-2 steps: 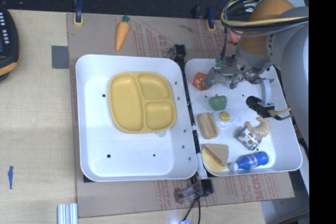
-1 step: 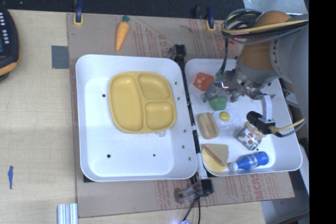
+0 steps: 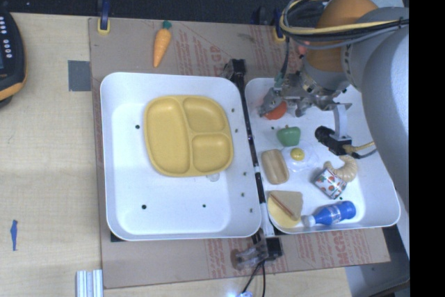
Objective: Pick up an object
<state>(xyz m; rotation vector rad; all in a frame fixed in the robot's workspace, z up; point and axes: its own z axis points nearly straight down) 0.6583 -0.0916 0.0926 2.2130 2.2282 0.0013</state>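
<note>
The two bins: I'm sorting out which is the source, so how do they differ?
The left bin holds one yellow divided tray; the right bin holds many small items, such as a green pepper and a blue-capped bottle. The arm reaches over the right bin, not the left. Both are shallow and white.

Arm point(image 3: 361, 45) reaches in, pincer point(image 3: 288, 99) lowered

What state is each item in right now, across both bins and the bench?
Yellow divided tray: flat in left bin.
Green pepper: loose in right bin.
Blue-capped bottle: on its side.
Small can: tipped over.
Toy carrot: lying on bench.
Gripper: low over red item.
</note>
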